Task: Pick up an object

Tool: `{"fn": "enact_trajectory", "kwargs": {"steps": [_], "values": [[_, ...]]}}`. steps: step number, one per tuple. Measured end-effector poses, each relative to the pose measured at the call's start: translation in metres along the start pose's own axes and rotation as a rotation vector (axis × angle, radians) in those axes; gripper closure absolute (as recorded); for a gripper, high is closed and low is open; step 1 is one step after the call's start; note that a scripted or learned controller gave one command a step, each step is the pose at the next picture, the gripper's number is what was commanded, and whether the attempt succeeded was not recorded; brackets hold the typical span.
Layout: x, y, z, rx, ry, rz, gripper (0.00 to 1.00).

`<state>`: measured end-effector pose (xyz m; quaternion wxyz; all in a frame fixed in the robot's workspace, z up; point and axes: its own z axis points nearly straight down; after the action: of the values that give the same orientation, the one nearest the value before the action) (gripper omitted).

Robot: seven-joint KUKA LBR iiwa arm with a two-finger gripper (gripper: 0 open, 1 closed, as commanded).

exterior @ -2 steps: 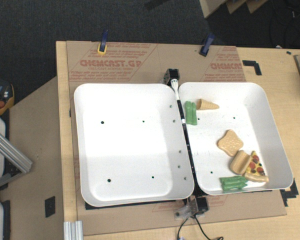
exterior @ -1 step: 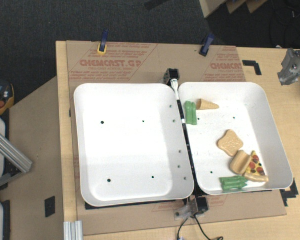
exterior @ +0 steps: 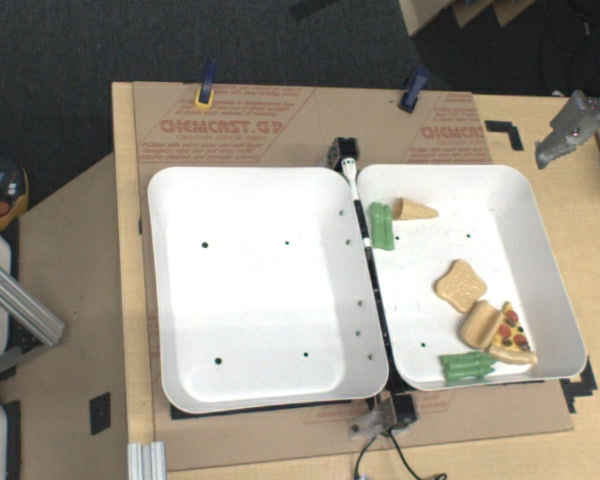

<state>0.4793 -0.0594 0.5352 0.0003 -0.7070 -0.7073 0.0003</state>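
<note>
The right bin (exterior: 540,228) holds several toy foods. A green stick (exterior: 381,225) lies against its left wall, with a tan ice cream cone (exterior: 413,209) just to its right. A slice of toast (exterior: 460,284) sits mid-bin. Near the front lie a bread roll (exterior: 478,323), a pizza slice (exterior: 511,336) touching it, and a green leafy piece (exterior: 467,366). My grey gripper (exterior: 572,130) hangs at the view's right edge, outside the bin's far right corner and well away from every object.
The left bin (exterior: 180,298) stands beside the right one, their walls meeting along a black-clipped seam (exterior: 365,258). Both rest on a brown board (exterior: 280,118) held by blue clamps (exterior: 208,88) at the back.
</note>
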Motion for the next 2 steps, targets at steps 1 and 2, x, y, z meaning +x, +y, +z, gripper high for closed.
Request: {"fn": "enact_trajectory", "kwargs": {"steps": [1, 2], "values": [[0.0003, 0.0008, -0.011, -0.005, -0.001, -0.001, 1.0], [0.0003, 0.0007, -0.0106, -0.003, -0.001, -0.001, 0.0]]}}
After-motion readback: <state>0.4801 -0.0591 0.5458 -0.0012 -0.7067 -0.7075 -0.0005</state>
